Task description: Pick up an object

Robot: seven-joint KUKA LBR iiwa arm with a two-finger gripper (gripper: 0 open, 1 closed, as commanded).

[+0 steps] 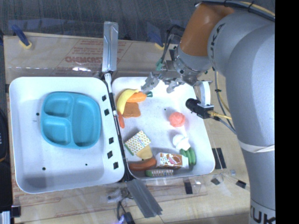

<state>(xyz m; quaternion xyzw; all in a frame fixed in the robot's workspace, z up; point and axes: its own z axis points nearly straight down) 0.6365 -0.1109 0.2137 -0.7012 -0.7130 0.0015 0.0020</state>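
Nearest, a milk carton [168, 160] lay by the right bin's [205, 139] front wall. Farther, a banana [123, 100] lay at the rear-left. My gripper [162, 84] hovered just beyond it, 2 fingers spread, holding nothing.

Reaching in from the right, grey arm [245, 78] bulking down that whole side. Bending at the orange band [202, 27] up top, wrist angling down and leftward. Pincer [161, 84] hanging low at the end of the wrist, two pale fingers [150, 83] splaying apart, gaping. Gripping nothing between them. Black cabling trailing off the wrist.
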